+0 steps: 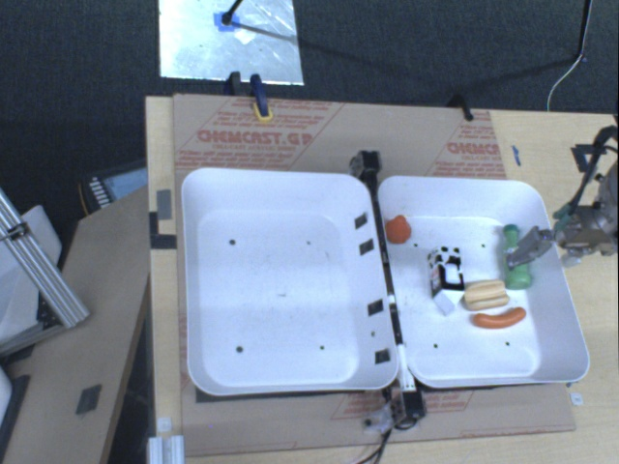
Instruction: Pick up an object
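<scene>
One gripper (pixel 530 246) hovering at right-centre of frame | fingers' state: cannot tell | green object (pixel 518 276) lying just below and left of it, inside right bin (pixel 556 351) near right wall

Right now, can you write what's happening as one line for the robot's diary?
gripper: over right bin, beside green toy | grasp: unclear | also in bin: orange ball, bun, sausage, black-white toy

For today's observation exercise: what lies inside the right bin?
Inside the right bin: an orange piece, a black-and-white block, a bun, a sausage and green pieces, partly covered by the end effector.
</scene>
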Robot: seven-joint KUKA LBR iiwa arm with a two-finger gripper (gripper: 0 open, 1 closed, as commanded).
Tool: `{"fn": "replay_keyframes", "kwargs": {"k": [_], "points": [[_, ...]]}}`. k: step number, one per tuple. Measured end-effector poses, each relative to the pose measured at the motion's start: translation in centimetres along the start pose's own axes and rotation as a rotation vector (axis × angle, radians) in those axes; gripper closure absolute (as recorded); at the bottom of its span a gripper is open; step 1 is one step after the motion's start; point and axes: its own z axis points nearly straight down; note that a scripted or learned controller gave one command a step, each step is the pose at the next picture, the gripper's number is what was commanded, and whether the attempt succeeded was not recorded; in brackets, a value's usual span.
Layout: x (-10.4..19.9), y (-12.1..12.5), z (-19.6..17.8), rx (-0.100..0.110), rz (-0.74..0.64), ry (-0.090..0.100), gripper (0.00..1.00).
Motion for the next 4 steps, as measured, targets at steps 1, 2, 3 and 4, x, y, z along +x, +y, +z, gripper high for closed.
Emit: {"fn": "replay_keyframes", "kwargs": {"k": [1,2,3,4], "points": [[0.0,0.1,-1.1,-0.004,-0.004,-0.001,1.00],[5.1,0.3,-9.5,-0.011,-0.006,0.000,1.00],[12.3,0.3,-5.8,0.001,-0.009,0.003,1.00],[19.9,1.1,-18.5,-0.016,-0.009,0.004,1.00]]}}
